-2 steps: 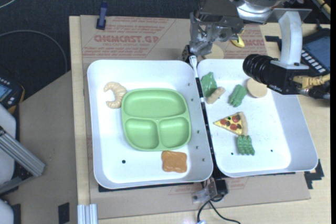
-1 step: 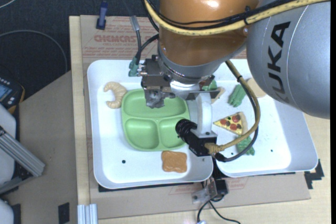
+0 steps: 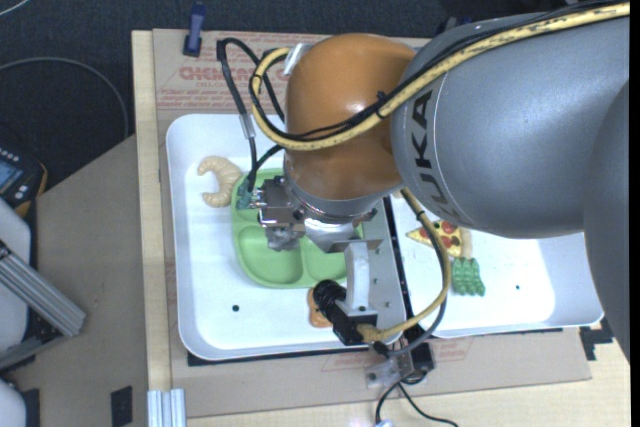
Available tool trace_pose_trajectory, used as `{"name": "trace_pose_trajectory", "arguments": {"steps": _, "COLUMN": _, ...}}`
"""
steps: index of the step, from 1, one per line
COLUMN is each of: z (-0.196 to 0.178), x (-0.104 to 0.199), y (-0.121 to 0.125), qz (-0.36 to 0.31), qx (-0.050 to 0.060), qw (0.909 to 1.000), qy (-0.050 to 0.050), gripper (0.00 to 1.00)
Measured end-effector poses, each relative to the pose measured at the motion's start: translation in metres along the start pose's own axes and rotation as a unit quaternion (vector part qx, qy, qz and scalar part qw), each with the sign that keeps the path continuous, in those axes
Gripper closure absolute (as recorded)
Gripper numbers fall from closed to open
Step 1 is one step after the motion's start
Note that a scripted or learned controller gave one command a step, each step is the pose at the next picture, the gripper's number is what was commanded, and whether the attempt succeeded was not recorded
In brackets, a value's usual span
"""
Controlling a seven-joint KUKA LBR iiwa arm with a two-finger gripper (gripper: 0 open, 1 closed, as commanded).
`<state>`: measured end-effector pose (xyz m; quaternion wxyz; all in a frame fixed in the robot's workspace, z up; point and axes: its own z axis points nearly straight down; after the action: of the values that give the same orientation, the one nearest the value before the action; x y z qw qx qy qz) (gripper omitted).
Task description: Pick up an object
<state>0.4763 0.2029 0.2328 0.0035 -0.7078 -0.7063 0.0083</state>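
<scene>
"KUKA" partly readable on grey arm (image 3: 470,115), red print on cardboard (image 3: 200,75) illegible

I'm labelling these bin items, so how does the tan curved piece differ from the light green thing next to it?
The tan curved piece is small, pale beige and hook-shaped; the light green thing is larger, bright green and rounded. The tan piece lies in full sight, while the arm partly covers the green one. Both lie in the left white bin.

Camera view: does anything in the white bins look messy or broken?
Nothing looks broken or spilled. The left bin holds a tan croissant-shaped toy and a green tray-like piece lying flat, partly hidden under the arm. A small green toy lies in the right bin.
</scene>
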Motion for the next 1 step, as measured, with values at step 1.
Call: {"name": "trace_pose_trajectory", "arguments": {"steps": 1, "z": -0.3119, "x": -0.0264, "y": -0.0017, "qz": -0.001, "qx": -0.019, "qw": 0.9998, "qy": 0.007, "gripper": 1.00}}
